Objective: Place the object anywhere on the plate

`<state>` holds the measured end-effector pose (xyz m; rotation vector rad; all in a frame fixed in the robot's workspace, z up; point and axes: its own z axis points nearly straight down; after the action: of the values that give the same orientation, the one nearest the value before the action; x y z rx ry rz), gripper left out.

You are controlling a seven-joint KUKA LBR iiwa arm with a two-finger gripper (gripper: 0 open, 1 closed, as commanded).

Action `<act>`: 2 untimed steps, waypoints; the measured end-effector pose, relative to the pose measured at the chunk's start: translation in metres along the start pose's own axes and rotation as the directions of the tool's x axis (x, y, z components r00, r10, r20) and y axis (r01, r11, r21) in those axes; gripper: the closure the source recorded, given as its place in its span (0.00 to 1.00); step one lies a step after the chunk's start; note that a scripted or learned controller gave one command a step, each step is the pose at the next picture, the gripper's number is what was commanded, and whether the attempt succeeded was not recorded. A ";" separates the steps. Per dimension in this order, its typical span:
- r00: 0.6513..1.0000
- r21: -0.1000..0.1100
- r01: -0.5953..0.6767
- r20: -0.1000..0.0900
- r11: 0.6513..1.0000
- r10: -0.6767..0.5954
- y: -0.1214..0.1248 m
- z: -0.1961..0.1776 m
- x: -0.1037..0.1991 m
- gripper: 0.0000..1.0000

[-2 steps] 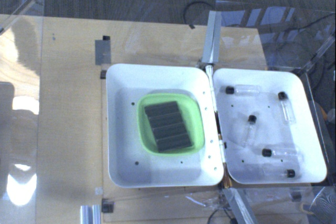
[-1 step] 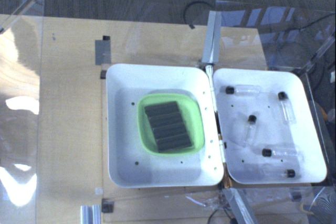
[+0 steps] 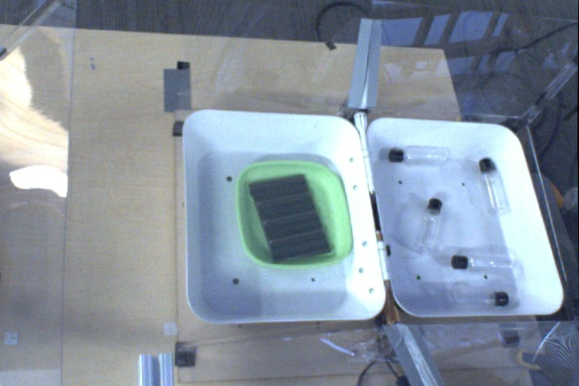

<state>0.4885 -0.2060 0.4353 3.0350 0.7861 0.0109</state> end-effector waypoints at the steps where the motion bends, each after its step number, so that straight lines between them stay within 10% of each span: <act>1: 0.996 0.005 -0.091 0.001 0.996 0.091 -0.001 0.028 0.000 0.00; 2: 0.979 -0.001 -0.203 -0.002 0.979 0.203 0.000 -0.001 0.000 0.00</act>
<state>0.4889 -0.2058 0.4361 3.0990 0.4716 0.0147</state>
